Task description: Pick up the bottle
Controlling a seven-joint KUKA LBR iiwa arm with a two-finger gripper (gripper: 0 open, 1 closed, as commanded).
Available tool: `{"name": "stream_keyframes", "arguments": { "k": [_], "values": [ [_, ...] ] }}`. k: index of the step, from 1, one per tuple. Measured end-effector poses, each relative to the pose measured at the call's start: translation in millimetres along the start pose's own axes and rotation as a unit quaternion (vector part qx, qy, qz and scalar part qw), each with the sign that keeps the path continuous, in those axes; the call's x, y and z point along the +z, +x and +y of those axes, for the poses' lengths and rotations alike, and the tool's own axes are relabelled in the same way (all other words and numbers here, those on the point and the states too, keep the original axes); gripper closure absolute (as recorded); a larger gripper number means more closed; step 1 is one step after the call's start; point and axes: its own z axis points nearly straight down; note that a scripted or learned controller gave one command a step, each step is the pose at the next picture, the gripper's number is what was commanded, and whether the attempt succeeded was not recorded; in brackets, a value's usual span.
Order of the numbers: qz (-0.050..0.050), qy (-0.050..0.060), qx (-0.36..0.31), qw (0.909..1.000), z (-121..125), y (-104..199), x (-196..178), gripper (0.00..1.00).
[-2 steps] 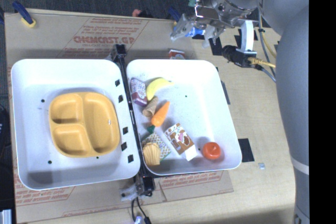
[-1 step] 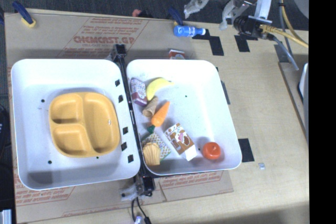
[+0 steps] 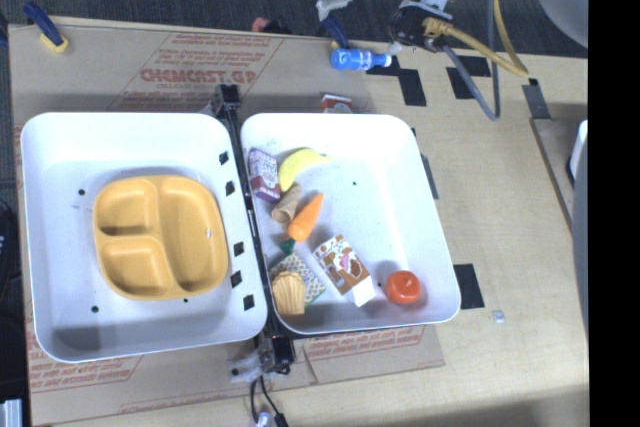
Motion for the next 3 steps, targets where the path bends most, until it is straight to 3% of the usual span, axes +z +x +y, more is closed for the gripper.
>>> {"name": "stream_keyframes", "arguments": {
  "k": [1,2,3],
  "values": [
    [0.000,0.000,0.134,0.9910,-41,40,-48,0.00],
    [-0.001,0.000,0.303,0.9531,-82,43,-48,0.00],
    [0.000,0.000,0.419,0.9080,-108,30,-48,0.00]
  ]
}}
